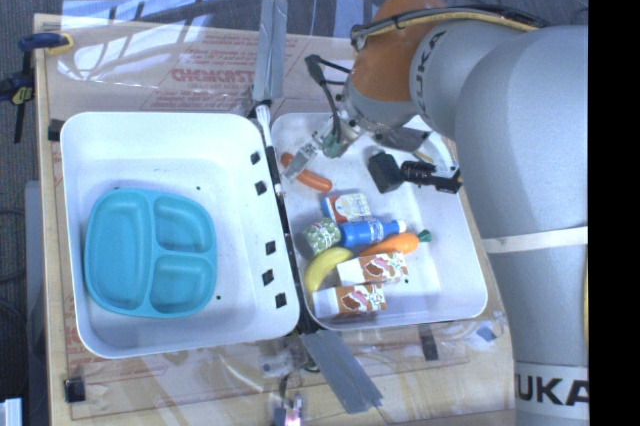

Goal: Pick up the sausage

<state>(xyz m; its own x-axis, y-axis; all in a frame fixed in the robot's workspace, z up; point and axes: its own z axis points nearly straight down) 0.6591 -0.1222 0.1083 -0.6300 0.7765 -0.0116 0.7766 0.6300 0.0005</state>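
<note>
Small orange-red toy sausage (312, 180) just below two-finger gripper (304, 163); judged light, slick, rounded; best pinched mid-length; jaw state cannot be told

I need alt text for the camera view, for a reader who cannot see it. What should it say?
The grey robot arm's hand hovers right next to a sausage at the far left of the right white bin, which also holds a banana, a carrot, a blue bottle and small cartons. The left white bin holds a turquoise divided plate.
</note>
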